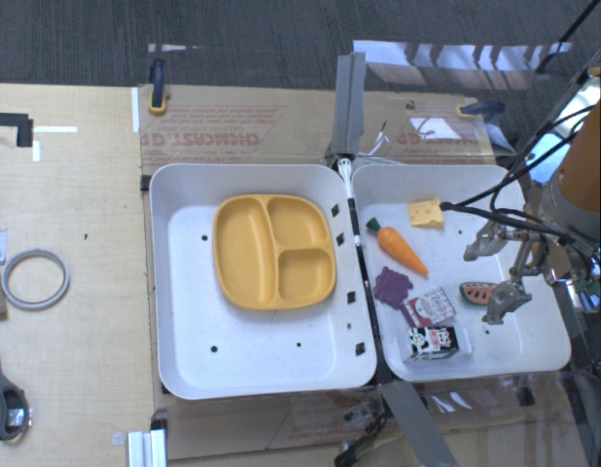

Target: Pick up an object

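At right of frame, the gripper (498,272) hangs over the right bin (544,353), fingers apart and holding nothing, the watermelon slice (475,292) lying just between them. A clean pick likely means dropping straight down astride the slice, clear of the nearby carton (433,341) and carrot (402,248), before closing.

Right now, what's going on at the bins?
The arm's gripper hangs open over the right bin, its fingers straddling the watermelon slice with nothing between them yet. The carrot, cheese wedge, purple piece and small cartons lie untouched. The yellow divided plate sits in the left bin.
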`<state>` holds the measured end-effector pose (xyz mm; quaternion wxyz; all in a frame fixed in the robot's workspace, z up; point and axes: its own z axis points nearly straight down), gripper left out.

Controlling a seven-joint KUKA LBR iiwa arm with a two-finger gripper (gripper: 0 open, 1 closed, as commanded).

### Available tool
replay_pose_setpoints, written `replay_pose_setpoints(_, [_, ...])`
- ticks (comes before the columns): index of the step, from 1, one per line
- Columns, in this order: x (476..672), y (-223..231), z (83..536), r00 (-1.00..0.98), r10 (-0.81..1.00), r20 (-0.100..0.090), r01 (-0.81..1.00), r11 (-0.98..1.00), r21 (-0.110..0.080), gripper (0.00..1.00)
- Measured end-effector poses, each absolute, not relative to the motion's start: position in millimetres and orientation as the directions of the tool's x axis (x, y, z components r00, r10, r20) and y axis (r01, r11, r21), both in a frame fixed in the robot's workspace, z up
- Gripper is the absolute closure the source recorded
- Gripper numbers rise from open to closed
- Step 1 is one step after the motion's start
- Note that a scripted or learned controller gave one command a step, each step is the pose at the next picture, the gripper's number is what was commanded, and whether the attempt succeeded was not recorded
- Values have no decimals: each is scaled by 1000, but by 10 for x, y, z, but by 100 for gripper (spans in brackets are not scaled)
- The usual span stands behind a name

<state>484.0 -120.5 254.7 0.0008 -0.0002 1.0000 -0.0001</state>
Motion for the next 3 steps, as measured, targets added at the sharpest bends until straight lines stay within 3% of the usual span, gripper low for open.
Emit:
replay_pose_setpoints(1, [5021, -1057, 1803, -971, -240, 0, -240, 971, 0, 0])
replay_pose_setpoints(2, [5714, -1120, 963, -980, 196, -9, 196, 981, 0, 0])
replay_pose_setpoints(3, [5726, -1107, 1060, -981, 193, -11, 193, 981, 0, 100])
